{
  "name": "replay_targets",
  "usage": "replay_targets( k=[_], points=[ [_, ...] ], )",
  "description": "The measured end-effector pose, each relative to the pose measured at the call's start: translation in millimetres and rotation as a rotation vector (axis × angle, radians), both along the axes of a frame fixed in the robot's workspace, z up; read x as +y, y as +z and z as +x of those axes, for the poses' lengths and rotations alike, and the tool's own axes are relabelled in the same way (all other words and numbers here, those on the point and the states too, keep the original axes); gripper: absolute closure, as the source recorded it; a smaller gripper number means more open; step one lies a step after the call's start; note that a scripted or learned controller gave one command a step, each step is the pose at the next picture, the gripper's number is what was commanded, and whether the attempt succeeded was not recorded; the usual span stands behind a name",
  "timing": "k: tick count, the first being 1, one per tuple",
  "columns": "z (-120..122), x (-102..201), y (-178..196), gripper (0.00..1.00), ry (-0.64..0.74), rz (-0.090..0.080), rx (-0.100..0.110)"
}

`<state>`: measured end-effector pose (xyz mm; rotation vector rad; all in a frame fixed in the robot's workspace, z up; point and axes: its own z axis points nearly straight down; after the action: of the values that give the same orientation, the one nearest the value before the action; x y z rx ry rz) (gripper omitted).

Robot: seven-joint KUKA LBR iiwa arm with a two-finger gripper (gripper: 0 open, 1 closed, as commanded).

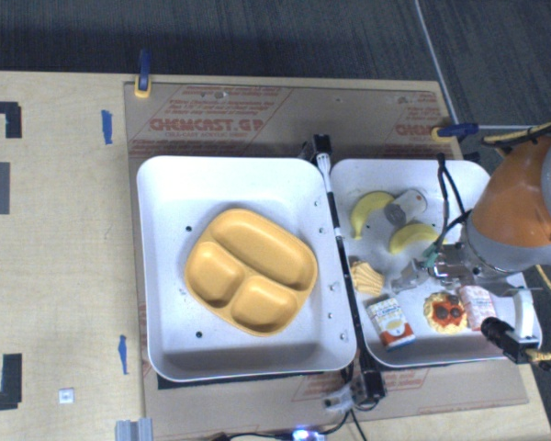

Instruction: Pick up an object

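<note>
Toys lie in the right bin (399, 355), with the arm (523, 211) bent low over its 3 o'clock side, hiding the gripper (433, 266), so I cannot tell its grip.

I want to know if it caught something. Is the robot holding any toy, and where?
It cannot be told: the grey arm with the orange band covers its gripper, above the right white bin.
</note>
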<state>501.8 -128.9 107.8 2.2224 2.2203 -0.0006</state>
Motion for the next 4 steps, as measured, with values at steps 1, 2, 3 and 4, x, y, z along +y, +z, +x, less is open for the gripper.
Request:
replay_targets(
  k=[1, 2, 3, 4],
  points=[
    [-18, -1, -20, 0.0, 0.002, -0.004, -0.014],
    [-20, 36, -22, 0.0, 0.002, 0.0, -0.006],
    [-19, 35, -11, 1.0, 0.001, -0.002, -0.011],
    [-19, 35, -11, 0.0, 0.001, -0.002, -0.011]
  ],
)
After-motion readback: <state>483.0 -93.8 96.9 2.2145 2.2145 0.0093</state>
